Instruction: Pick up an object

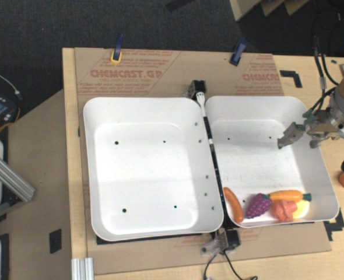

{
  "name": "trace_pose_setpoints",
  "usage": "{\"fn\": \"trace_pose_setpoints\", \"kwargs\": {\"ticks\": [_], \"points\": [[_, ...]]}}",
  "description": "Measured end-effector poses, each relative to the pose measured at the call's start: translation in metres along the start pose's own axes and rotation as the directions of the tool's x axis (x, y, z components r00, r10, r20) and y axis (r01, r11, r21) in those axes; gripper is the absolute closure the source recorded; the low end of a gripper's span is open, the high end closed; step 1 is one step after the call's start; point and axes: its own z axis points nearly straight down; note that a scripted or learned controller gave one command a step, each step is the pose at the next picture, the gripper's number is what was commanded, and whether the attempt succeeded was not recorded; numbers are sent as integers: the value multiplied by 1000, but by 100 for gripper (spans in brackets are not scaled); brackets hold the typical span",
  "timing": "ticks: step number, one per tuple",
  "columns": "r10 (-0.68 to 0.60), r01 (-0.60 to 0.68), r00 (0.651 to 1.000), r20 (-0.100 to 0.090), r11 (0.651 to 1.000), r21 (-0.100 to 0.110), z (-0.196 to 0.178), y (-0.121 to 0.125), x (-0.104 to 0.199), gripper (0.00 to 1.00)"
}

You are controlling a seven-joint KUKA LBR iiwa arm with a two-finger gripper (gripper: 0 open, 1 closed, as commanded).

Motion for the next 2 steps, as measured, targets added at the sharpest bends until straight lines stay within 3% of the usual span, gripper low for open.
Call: {"fn": "trace_pose_setpoints", "kwargs": {"ticks": [1,2], "points": [[-4,4,1000,3,1000,-19,-158,-50,37,0],[2,-2,1000,9,1000,-22,-322,-51,0,0]]}}
